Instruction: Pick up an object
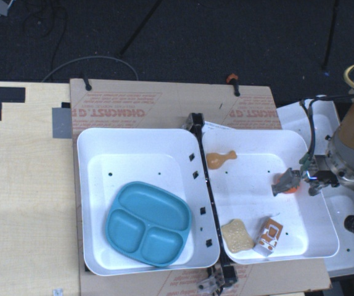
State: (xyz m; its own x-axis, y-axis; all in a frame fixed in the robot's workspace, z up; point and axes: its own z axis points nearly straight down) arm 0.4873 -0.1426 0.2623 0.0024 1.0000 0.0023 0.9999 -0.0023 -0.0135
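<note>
My gripper [284,183] hangs low over the right part of the right bin [251,142], reaching in from the right edge. A small red-orange thing [292,190] peeks out just beneath it; whether it is held cannot be told. An orange drumstick-shaped toy [219,159] lies at the bin's back left. A tan bread-like piece [237,235] sits at the front, with a small brown and white box [269,235] beside it on the right. All three lie well apart from the gripper.
The left bin [97,165] holds a blue divided plate [148,222]. A black divider [203,190] runs between the bins. Cables and the arm's wrist [343,150] crowd the right edge. Cardboard [164,106] lies under both bins.
</note>
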